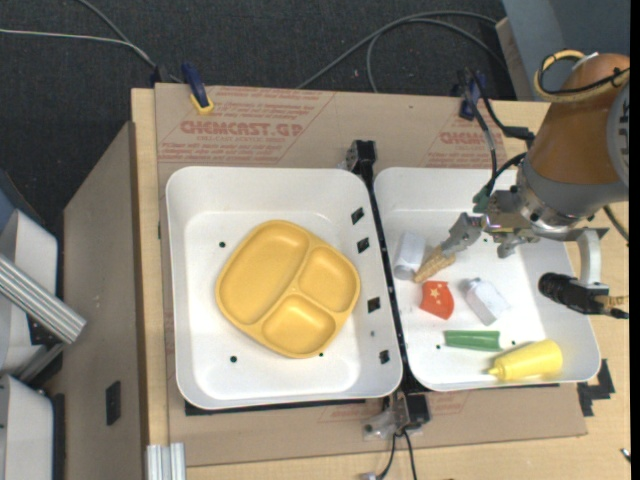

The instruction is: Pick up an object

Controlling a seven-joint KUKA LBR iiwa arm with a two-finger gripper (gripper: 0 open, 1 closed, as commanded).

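— Looking down on two shallow white bins, glossy plastic with rounded corners. Left bin [190, 268] carries a yellow divided plate [288, 288], smooth, three compartments, rounded outline, lying flat near the middle.

— And the right bin [420, 193]?

— That's where the small stuff is. I see a tan cone-shaped piece [435, 262], rough-looking like a wafer, long axis on a diagonal from lower left to upper right. I can't tell which end is the narrow one. It lies left of centre in the bin.

— Is the gripper [462, 236] on it?

— Its fingers sit right at the cone's upper right end, coming in from the right. I can't tell whether they're spread or pinched, or whether they touch the cone; too small and dark there.

— Other items?

— A pale grey soft-looking piece [409, 253] just left of the cone. A red chunk [437, 299] with a small pale mark, just below the cone. A grey-white blocky piece [482, 301] to the right of the red one. A green stick [471, 340], long axis nearly horizontal, near the front. A yellow bottle-like shape [526, 360], smooth plastic, lying down, narrow end pointing left, by the front right corner.

— The arm?

— I see the grey arm [580, 128] with its orange band over the bin's right rear.
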